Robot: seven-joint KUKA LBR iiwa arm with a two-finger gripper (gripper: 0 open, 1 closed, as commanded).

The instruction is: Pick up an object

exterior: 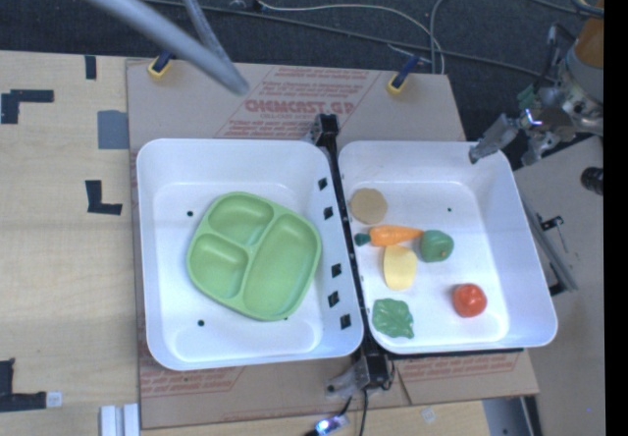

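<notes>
I saw carrot point(394, 236) mid right bin point(491, 190), well apart from gripper point(502, 141) | arm at bin's far-right corner | jaws' state: couldn't tell

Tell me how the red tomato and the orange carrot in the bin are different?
The tomato is red and round; the carrot is orange, long and thin, lying on its side. The tomato sits alone near the right bin's lower right part, apart from other items; the carrot lies in the middle, touching the yellow piece and the green ball. Both are small toy foods in that bin.
</notes>
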